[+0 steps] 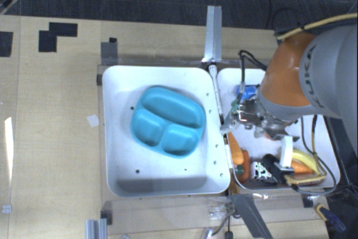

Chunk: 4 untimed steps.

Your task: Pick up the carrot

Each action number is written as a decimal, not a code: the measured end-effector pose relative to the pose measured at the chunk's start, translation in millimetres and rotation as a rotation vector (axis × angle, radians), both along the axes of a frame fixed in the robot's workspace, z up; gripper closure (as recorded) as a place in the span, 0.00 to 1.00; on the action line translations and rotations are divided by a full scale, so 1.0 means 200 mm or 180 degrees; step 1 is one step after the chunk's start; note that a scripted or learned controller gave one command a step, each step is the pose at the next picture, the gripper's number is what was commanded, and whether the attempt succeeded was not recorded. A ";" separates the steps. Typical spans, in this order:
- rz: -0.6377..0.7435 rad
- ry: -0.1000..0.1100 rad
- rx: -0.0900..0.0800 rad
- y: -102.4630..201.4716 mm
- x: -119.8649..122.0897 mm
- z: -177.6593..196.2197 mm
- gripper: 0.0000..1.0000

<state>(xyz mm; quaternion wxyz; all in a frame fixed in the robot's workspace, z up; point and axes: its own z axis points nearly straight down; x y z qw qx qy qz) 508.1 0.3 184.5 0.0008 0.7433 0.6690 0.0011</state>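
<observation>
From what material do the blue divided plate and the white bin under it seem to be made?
Blue divided plate: likely moulded plastic, semi-matte, judging by its even colour, rounded compartment edges and soft highlights. Left white bin: probably plastic or painted metal; the smooth, uniform surface with small holes leaves it open.

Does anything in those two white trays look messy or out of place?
Not really. The blue divided plate sits slightly askew in the left bin. The carrot lies tight against the right bin's left wall, crowded near a banana.
</observation>
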 end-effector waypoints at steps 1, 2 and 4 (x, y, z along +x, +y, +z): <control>-0.0132 0.0008 0.0000 0.06 -0.10 0.00 0.00; 0.0285 0.0003 0.0001 0.01 -0.10 0.00 0.00; 0.1661 0.0000 -0.0013 -0.49 -0.10 -0.40 0.00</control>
